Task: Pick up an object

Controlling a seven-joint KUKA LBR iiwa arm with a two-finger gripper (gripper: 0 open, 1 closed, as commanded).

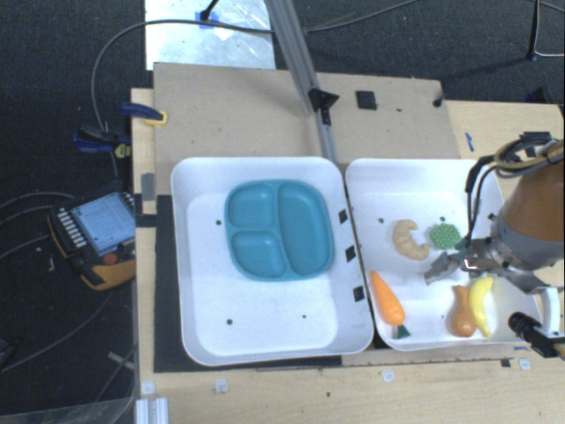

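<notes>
A divided plate (281,229) is set in the left bin (199,316); a croissant (408,238), carrot (387,300) and banana (481,302) are laid in the right bin (397,184).

The flat tan fibreboard bench (256,113) carries two shallow white plastic bins: the left-hand white bin (199,325) sits at its middle, the right-hand white bin (397,184) touching it alongside. Behind that left bin, a small black square block (366,100) rests.

Grey arm (521,246), orange band, black cables; fingers (439,272) seemingly metallic.
</notes>
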